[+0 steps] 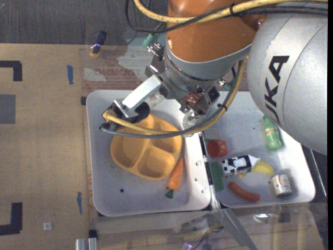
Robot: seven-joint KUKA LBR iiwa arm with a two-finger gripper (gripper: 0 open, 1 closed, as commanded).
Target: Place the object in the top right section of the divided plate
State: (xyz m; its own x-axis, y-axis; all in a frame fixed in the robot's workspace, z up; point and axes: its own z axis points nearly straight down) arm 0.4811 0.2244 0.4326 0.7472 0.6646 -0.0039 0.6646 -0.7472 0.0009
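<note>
Although probably light and stiff, slippery carrot (176,175) near left bin's (97,191) lower right corner, against divided plate (120,158), best pinched across thick middle; gripper (195,107) open or closed: cannot tell.

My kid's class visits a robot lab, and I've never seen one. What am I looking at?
One camera looks down at a slant on a bench. The grey-and-orange machine is a robot arm, reaching in from the right; its hand hangs above where two white bins meet. The left bin holds a yellow divided plate with a carrot beside it. The right bin holds a green bottle, a cow-patterned carton, a can and a sausage. Whether the hand holds anything, I cannot tell.
</note>
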